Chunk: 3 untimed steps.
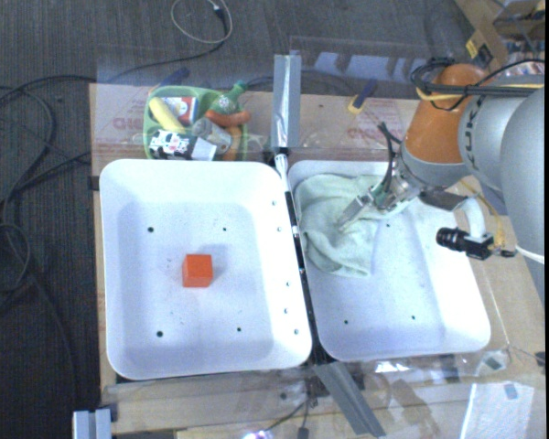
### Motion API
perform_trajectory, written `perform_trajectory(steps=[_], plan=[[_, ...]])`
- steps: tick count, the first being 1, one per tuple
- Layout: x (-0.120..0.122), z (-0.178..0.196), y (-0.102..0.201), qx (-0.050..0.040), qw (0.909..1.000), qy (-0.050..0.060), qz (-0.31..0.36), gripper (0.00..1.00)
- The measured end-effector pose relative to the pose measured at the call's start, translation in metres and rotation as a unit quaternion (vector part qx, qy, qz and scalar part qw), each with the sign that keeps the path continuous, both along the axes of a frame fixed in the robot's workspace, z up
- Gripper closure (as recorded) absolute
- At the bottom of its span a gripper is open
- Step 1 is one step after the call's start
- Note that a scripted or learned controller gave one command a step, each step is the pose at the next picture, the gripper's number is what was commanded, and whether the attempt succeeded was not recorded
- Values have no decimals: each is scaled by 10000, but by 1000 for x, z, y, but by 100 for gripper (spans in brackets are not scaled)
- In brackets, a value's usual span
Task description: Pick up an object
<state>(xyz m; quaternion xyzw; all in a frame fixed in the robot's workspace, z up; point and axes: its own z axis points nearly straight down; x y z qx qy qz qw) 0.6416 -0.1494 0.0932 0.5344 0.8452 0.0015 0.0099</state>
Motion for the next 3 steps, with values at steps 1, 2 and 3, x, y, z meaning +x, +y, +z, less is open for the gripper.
perform_trajectory(steps=[1, 2, 3], plan=[[-3, 0, 29, 9, 10000, -11, 56, 0], [-3, 0, 29, 10, 10000, -11, 56, 0], [-1, 9, 32, 32, 10000, -14, 54, 100]])
